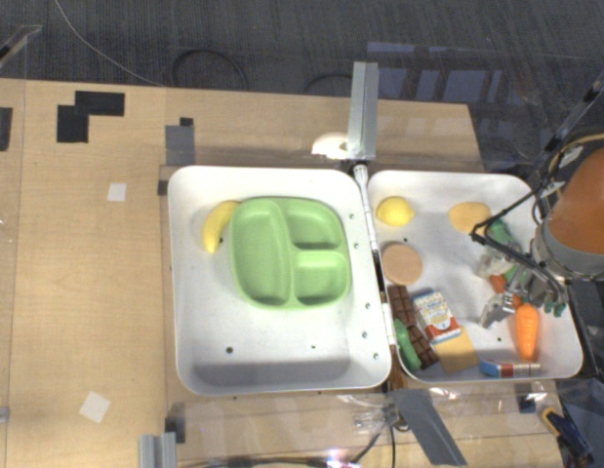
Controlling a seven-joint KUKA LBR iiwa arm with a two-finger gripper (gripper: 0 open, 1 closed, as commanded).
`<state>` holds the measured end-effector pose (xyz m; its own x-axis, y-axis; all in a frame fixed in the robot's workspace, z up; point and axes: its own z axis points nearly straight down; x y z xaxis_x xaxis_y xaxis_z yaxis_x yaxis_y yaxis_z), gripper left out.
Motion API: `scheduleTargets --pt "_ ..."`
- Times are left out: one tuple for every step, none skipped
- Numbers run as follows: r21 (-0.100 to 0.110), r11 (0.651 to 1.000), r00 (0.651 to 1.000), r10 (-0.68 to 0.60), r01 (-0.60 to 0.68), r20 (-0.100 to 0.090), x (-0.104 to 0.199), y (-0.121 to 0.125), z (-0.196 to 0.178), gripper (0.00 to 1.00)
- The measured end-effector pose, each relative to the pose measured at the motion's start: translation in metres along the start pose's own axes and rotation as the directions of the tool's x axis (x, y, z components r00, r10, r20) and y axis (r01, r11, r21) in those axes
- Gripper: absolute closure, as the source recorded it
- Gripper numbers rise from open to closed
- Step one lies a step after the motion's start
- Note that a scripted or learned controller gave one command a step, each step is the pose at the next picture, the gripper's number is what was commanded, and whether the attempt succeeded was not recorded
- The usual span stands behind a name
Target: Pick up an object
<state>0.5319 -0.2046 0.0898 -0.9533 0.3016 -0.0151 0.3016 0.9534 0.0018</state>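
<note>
My gripper (506,300) hangs low over the right side of the right bin (448,185), below the arm's orange band (583,208). An orange carrot (527,331) lies just to its lower right, close to it. A small red-orange piece (497,283) shows at the gripper's left edge. Further left in this bin are a yellow lemon (394,211), a tan oval piece (467,215), a round tan disc (402,261), a brown chocolate bar (404,312), a small printed carton (435,315) and a yellow wedge (457,351). I see nothing held.
The left bin (194,291) holds a green divided tray (287,250) with a yellow banana (216,224) at its left. A blue and red marker (506,368) lies along the right bin's front wall. A metal post (362,110) stands behind the bins.
</note>
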Motion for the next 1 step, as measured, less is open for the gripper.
scheduleTargets --pt "-0.001 0.995 0.995 0.099 -0.099 0.003 0.0106 -0.0043 -0.0003 0.0"
